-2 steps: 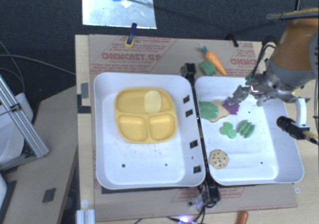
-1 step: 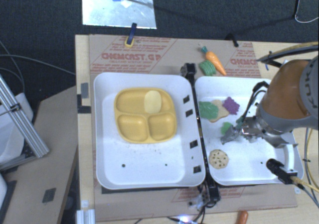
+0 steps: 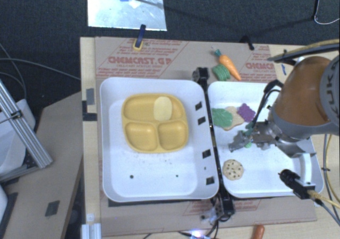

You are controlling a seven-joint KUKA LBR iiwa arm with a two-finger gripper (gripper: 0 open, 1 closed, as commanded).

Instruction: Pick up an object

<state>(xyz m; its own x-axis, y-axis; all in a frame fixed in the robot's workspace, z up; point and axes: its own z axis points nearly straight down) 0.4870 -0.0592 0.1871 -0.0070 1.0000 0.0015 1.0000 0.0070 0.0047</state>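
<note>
The pincer [image 3: 240, 141] is seen low in the right bin [image 3: 265, 90], its state not discernible, while the cookie [image 3: 232, 169] lies just nearer and slightly left of it, apart.

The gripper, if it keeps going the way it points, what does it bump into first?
The gripper points left and downward into the right bin. Straight on, it would probably touch the bin floor first, between the green toy and the cookie; depth is hard to judge.
</note>
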